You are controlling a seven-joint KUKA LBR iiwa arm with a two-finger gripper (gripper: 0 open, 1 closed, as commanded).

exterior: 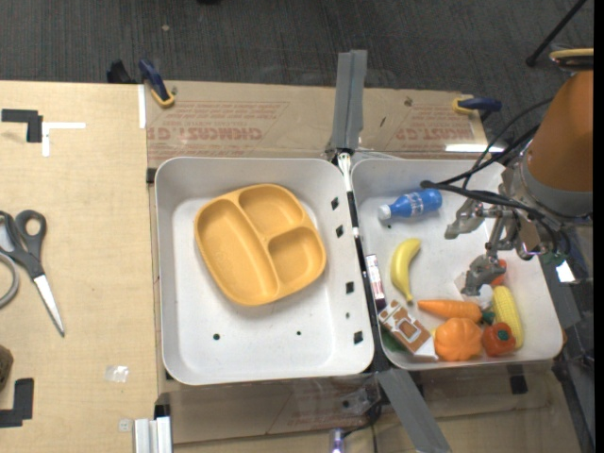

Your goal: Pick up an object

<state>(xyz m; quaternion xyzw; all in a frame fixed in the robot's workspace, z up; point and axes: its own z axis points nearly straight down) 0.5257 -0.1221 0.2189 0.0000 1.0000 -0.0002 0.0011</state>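
The right bin (444,170) holds several toy foods. A blue bottle (411,205) lies at its back and a yellow banana (405,266) near the middle. Along the front lie a carrot (447,307), an orange fruit (458,340), a corn cob (507,307), a red vegetable (500,339) and a small brown-and-white box (404,327). My gripper (479,276) hangs low in the right half of this bin, just above the carrot's thick end and left of the corn. A small red piece (497,268) shows beside it. Nothing can be seen held.
The left bin (170,281) holds a yellow divided plate (260,243). Scissors (33,253) lie on the bench at far left. Blue clamps (156,81) (477,105) grip the cardboard behind the bins. Cables and the arm's orange band (566,140) crowd the right bin's far right side.
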